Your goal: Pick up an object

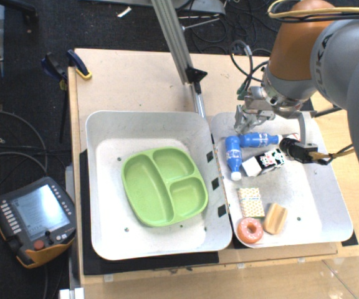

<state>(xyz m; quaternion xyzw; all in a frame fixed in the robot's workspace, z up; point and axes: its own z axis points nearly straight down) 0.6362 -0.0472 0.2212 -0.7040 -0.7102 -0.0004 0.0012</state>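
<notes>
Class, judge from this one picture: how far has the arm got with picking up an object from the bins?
Done: the gripper has reached the right bin, at its far end beside the blue bottles. In hand: nothing shows between its fingers; whether it grips is unclear. Left: the lift itself. The donut, bread roll, cracker and black-and-white carton lie in the bin; the green tray sits in the left bin.

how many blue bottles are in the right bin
2. One blue bottle lies lengthwise near the right bin's left wall, white cap toward the viewer. The other lies crosswise just below the hand, which may hide more.
</notes>
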